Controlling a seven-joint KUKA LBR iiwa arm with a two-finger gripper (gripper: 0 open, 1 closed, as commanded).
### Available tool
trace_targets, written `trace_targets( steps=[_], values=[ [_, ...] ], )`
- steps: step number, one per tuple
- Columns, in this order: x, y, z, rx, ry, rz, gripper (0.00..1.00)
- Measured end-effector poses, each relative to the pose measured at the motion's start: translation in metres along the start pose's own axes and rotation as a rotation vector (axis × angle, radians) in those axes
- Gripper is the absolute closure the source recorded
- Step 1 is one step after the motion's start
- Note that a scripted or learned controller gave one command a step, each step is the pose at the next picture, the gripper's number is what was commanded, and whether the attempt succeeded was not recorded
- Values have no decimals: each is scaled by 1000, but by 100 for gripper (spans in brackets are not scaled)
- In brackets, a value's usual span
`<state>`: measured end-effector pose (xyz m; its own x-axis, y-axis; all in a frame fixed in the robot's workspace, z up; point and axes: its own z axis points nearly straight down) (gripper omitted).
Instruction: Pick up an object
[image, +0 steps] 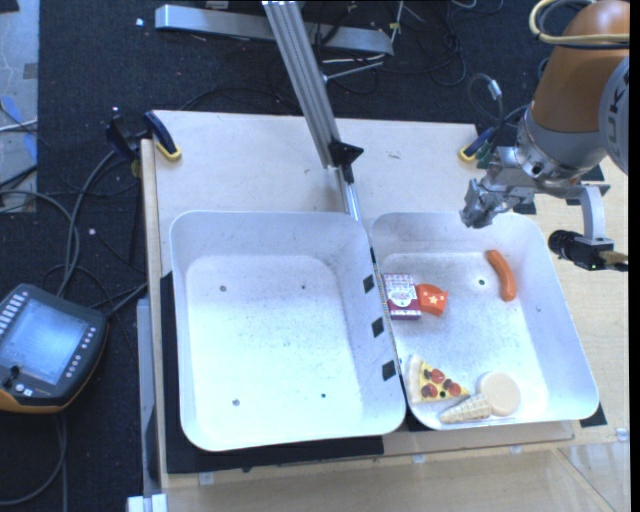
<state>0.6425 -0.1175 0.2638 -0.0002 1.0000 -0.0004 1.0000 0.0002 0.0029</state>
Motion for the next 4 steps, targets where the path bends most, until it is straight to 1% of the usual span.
trace_targets(
  steps=[1,2,3,4],
  values=[
    [51,-4,14,4,1,-3,100],
    [100,-16,7,3,1,-3,100],
    [155,-24,22,4,1,-4,100],
    [198,-39,19,3,1,-3,100]
  ],
)
